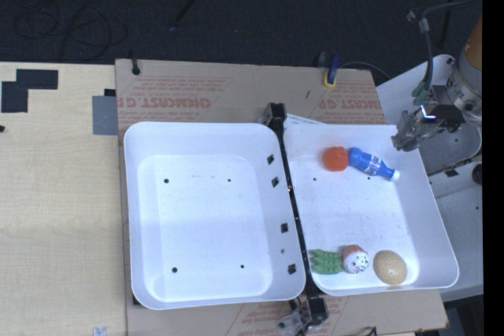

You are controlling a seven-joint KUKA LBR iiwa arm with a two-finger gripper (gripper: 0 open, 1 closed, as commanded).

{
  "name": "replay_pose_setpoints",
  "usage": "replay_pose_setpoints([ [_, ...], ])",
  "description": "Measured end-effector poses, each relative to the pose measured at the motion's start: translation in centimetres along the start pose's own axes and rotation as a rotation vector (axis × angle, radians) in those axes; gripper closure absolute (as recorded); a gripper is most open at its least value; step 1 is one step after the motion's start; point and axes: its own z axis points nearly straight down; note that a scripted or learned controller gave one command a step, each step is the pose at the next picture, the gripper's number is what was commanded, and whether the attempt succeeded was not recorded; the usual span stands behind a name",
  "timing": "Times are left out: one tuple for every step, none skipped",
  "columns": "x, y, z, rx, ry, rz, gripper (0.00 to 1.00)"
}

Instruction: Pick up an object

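From my remote seat I see the gripper (411, 134) at the right bin's (370, 228) upper right rim, dark grey metal on a grey arm (465, 83). I cannot tell how far its jaws are open; nothing shows between them.

Just left of the jaws, inside the bin, a blue bottle (371, 164) lies on its side, its white cap pointing toward the gripper. An orange ball (335, 158) touches the bottle's far end. Well below the jaws, along the bin's near wall, sit a tan egg (390, 267), a white ball (355, 260) with red marks, and a knobbly green toy (324, 261).

Farther left is the left bin (205, 212), smooth white plastic. Both rest on brown cardboard (236, 90) over a pale wood bench (55, 201). Dark floor lies behind.
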Motion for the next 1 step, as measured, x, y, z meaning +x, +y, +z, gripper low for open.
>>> replay_pose_setpoints([
  [-0.02, 0.00, 0.13, 0.001, 0.000, 0.000, 0.00],
])
